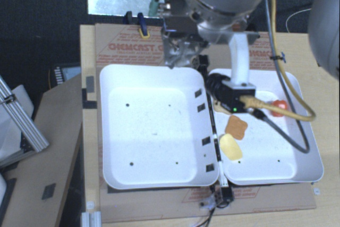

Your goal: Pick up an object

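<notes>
Two white bins sit side by side on the tabletop (pixel 90 114). Nearest, in the right bin (pixel 297 167), a pale yellow piece (pixel 230 146) lies just beside an orange toast-shaped piece (pixel 236 127). Farther back, a red object (pixel 279 107) rests near a yellow cable. The left bin (pixel 149 125) lies alongside. Beyond, the tool (pixel 180 56) hangs over the left bin's far rim; its opening cannot be told.

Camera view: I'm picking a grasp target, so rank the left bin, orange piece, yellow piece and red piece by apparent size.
1. Left bin, by far the largest.
2. Yellow piece and orange piece: look alike, no ranking.
3. Red piece: appears smallest, but a cable partly hides it.
</notes>
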`<state>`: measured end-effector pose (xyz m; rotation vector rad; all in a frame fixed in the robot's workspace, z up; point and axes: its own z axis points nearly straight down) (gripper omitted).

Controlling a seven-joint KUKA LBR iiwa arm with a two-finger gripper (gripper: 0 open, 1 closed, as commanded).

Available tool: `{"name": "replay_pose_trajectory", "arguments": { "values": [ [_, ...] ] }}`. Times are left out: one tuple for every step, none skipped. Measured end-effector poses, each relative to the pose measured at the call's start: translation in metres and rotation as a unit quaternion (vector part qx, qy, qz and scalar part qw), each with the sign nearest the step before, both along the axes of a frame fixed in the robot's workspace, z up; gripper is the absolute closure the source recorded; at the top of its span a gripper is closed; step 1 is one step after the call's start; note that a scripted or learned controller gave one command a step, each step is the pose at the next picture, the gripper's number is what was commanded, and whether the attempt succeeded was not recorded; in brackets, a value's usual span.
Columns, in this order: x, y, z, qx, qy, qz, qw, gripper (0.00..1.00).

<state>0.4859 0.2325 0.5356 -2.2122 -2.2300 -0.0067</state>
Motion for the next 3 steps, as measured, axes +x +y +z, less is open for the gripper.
{"name": "replay_pose_trajectory", "arguments": {
  "values": [
    [0.0,-0.002,-0.001,-0.0009,0.001,-0.002,1.0,0.0],
    [0.001,-0.002,0.011,0.0,-0.001,0.0,1.0,1.0],
    [0.001,-0.002,0.022,0.0008,-0.002,0.003,1.0,1.0]
  ]
}}
